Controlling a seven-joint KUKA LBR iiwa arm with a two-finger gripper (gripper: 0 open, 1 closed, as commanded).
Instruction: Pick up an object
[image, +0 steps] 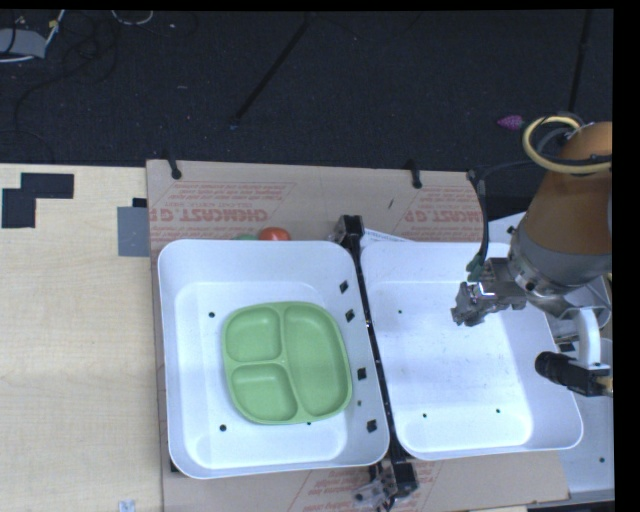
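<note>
A green plate with three compartments lies flat in the middle of the left white bin. My gripper hangs over the upper right part of the right white bin, far to the right of the plate. Nothing shows between the gripper and the bin floor under it. The arm comes in from the right edge of the camera view.
A small red object and a bit of green lie behind the left bin's far rim, on the cardboard sheet. A black divider with clips runs between the two bins.
</note>
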